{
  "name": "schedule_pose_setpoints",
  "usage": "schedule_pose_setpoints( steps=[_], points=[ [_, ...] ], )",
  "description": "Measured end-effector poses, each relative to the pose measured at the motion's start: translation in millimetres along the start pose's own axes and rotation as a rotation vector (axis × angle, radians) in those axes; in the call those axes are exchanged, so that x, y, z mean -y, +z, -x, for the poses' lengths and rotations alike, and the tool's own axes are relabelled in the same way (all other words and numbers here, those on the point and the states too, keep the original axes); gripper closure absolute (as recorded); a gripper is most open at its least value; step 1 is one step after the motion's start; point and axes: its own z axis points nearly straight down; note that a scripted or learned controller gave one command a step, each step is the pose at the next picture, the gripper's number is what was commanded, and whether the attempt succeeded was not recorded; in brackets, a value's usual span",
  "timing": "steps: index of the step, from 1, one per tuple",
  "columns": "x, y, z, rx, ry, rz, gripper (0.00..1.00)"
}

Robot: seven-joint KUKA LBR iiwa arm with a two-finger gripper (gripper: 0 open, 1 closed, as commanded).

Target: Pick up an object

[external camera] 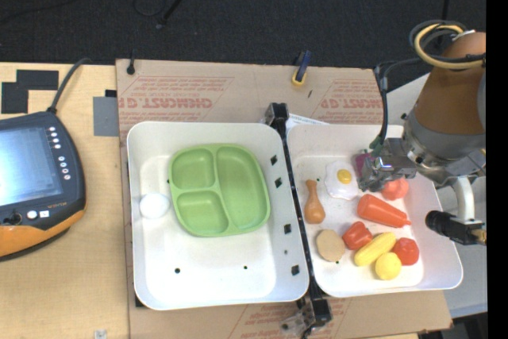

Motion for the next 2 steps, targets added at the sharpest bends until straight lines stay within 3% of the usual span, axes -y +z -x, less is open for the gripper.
schedule_pose_setpoints(
  steps=[1, 2],
  points=[
    [26, -3, -40, 0.0, 0.001, 0.0, 1.0],
    [42, 0, -100, 0.0, -0.001, -0.001, 1.0]
  ],
)
